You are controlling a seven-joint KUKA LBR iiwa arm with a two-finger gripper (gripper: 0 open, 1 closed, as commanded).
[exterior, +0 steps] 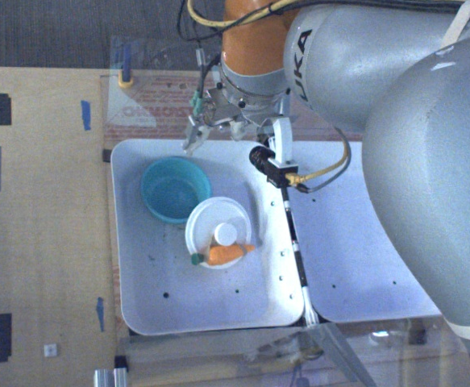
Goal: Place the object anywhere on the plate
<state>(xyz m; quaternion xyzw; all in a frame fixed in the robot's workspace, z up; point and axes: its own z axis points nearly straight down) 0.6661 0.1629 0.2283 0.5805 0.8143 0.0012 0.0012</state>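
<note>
Orange plastic carrot with a green tip (225, 255) lies on the round white plate (198, 226), lower centre of the left shallow white bin (138, 297), beside a small white cylinder (226, 234) on the same plate. Round teal bowl (174, 189) touches the plate's upper-left rim. Two-finger gripper (194, 135) hangs at the bin's top edge, above the bowl, well apart from the carrot; nothing sits between the jaws, though their opening width cannot be told.

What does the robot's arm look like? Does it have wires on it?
The arm is big, round and shiny grey, with an orange band and dark letters. Yellow and black cables loop over it. The gripper is small, thin and metal.
</note>
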